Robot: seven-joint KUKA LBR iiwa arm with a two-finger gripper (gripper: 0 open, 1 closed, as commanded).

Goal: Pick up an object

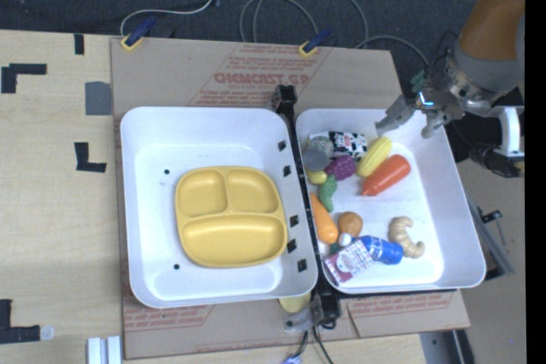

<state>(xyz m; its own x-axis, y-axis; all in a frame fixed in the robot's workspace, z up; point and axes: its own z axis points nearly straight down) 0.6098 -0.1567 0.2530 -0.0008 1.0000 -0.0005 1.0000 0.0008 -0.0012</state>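
- Plainly crowded in the right bin (452, 209): corn (374, 156) lying against a red pepper (388, 175), grapes (341, 168) and a small cow-patterned toy (348, 141) just beside them, with a carrot (323, 222), a brown lump (350, 223), a cashew-shaped piece (404, 236) and a blue-and-white pouch (363, 255) lower down.
- Likely to go wrong by closing on two things at once, or by nudging the corn off the pepper, since the two touch.
- Likely also to slip on rounded plastic food, given smooth curved sides and nothing flat to pinch.
- Risk of a finger striking the bin's far wall, with the gripper (413, 113) hanging right over that rim.
- Nothing to pick in the left bin (145, 183) but a yellow tray (230, 213), broad and flat, probably a poor target.
- Easiest candidates, by judgement: the cashew-shaped piece and the brown lump, each standing apart from its neighbours.
- Spread apart at present, two fingers (391, 117) splayed above the bin's top right corner.
- Gripping nothing and touching nothing, so far as can be made out; nearest thing the corn, below and to the left.
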